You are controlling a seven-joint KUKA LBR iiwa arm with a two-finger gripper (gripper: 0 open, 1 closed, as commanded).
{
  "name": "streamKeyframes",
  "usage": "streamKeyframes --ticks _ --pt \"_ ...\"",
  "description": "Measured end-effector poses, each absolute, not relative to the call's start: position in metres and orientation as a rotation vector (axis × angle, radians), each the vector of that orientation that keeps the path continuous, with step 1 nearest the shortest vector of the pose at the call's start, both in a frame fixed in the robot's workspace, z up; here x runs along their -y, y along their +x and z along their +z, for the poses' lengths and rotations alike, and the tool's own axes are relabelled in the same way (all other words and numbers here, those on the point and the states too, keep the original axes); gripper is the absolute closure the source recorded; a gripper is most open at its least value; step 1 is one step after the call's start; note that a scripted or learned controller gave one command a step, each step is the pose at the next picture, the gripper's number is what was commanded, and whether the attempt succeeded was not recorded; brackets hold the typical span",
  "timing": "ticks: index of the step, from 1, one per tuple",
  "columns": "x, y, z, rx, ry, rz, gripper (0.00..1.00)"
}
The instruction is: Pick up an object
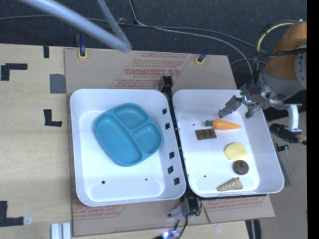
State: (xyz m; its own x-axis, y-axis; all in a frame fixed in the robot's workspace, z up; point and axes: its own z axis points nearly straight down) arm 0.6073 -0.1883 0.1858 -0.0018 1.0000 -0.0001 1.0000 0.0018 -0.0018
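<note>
Gripper [239,108] hovering over the right bin [264,148], jaws spread wide, nothing between them, carrot [227,125] just below, blue plate [129,133] in left bin [79,148]

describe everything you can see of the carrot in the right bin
The carrot is a small toy-like piece, smooth and probably plastic, with an orange body and a short green stub at its left end. It lies flat on the floor of the right bin, in the upper half, pointing left to right. Nothing visibly touches it; the brown block sits just below left, and the gripper hangs above it.
</note>
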Motion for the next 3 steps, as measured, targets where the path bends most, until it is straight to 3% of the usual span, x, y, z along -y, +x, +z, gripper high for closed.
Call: streamKeyframes --ticks 2,3 --pt "0.186 0.609 0.093 2.23 -2.228 0.003 0.0" --pt "0.187 0.611 0.108 2.235 -2.231 -0.001 1.0"
